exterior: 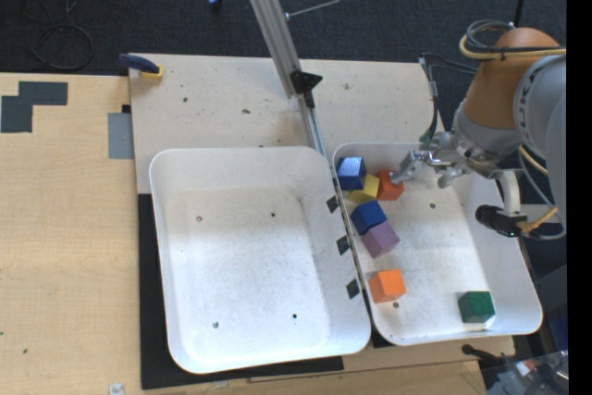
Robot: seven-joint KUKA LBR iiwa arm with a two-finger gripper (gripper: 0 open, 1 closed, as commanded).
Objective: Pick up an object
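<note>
Green cube [476,306] lies nearest you, in the right bin [518,314]. The hand [404,173] hovers beside the red cube [389,189]; whether its fingers are apart you cannot tell. Centre over the red cube before descending, avoiding the yellow block [368,190].

The grey arm [546,111] entered from the right, its orange band [504,92] sitting above the wrist. The wrist bent downward and leftward, carrying the gripper [407,173] low at the arm's far left end. The metal fingers [403,169] pointed left and slightly down, away from the orange band. A black cable looped just behind the wrist, on its right.
</note>
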